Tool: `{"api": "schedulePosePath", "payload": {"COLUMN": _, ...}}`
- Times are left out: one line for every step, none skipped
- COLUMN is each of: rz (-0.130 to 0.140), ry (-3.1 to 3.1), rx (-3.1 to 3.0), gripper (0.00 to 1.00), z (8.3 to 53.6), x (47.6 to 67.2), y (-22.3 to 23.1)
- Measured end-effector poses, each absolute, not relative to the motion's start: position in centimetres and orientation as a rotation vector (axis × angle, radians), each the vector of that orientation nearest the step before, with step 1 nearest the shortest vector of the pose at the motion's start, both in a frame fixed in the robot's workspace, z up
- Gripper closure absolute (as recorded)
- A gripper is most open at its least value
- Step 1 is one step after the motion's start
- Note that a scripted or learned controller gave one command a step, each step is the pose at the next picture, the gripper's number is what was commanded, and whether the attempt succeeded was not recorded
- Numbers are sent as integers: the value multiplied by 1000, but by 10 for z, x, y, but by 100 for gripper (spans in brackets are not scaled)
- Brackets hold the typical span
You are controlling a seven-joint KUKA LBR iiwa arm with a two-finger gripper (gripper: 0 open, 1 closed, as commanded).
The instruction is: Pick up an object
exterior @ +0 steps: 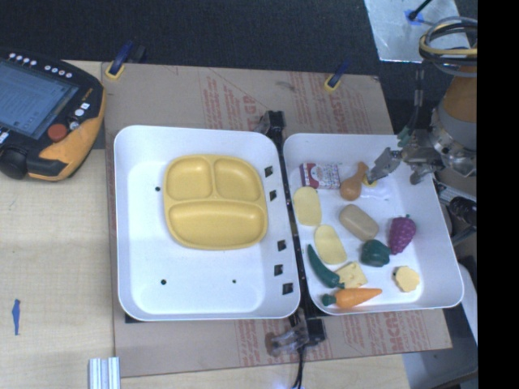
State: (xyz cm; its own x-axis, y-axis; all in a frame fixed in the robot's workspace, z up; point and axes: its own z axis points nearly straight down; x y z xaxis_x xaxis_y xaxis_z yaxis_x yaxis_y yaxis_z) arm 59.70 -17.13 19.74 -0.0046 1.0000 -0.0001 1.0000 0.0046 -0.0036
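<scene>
The right bin [430, 209] holds several toy foods: a red and white box [320, 175], a brown drumstick [353, 185], a tan bread roll [358, 220], purple grapes [401, 233], a dark green pepper [375, 253], a green chili [322, 267], a carrot [355, 297] and several pale yellow pieces. My gripper [401, 168] hangs over the bin's far right part, just right of the drumstick. It is open, with nothing between its fingers.
The left bin [138, 274] holds a yellow divided plate [216, 201]. A teach pendant [45, 120] lies on the bench at far left. Black clips [283, 241] sit along the seam between the bins.
</scene>
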Motion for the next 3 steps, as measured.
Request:
{"api": "schedulePosePath", "payload": {"rz": 11, "ry": -2216, "rx": -2216, "gripper": 0, "z": 135, "x": 545, "y": -214}}
{"api": "schedulePosePath", "payload": {"rz": 6, "ry": -2223, "rx": -2205, "gripper": 0, "z": 89, "x": 501, "y": -142}}
{"api": "schedulePosePath", "payload": {"rz": 5, "ry": -2225, "rx": -2214, "gripper": 100, "z": 102, "x": 504, "y": -147}}
